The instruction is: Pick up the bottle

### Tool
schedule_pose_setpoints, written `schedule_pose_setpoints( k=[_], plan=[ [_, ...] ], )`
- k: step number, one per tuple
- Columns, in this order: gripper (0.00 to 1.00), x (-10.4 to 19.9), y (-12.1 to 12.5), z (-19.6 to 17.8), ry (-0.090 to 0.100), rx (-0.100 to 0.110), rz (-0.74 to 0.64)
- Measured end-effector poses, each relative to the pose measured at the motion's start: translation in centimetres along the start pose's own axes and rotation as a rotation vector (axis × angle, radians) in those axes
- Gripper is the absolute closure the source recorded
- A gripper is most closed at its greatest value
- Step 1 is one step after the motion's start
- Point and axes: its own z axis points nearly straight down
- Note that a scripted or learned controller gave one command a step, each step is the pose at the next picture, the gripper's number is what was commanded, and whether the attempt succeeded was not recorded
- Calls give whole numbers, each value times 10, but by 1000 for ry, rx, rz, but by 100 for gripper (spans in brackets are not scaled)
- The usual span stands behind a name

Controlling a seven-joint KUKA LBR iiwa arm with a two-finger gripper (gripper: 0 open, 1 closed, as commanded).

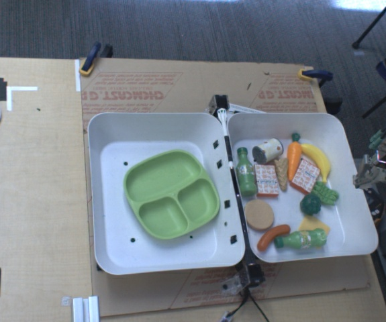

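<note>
At the far right edge of the camera view, a small part of the robot shows: a pale metallic piece with thin rods and bits of green, likely the end effector (374,170). It sits at mid height of the view, just off the right side of the bench. Too little of it shows to tell its pose.

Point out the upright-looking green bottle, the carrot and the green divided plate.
green bottle (246,175), camera view, on its body, by the right bin's left wall.
carrot (293,159), camera view, on its orange middle.
green divided plate (154,172), camera view, on its largest compartment.
</note>
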Motion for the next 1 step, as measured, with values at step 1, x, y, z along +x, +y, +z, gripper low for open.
schedule_pose_setpoints(
  k=[1],
  plan=[
    [100,70,-19,-14,2,-1,-23]
  ],
)
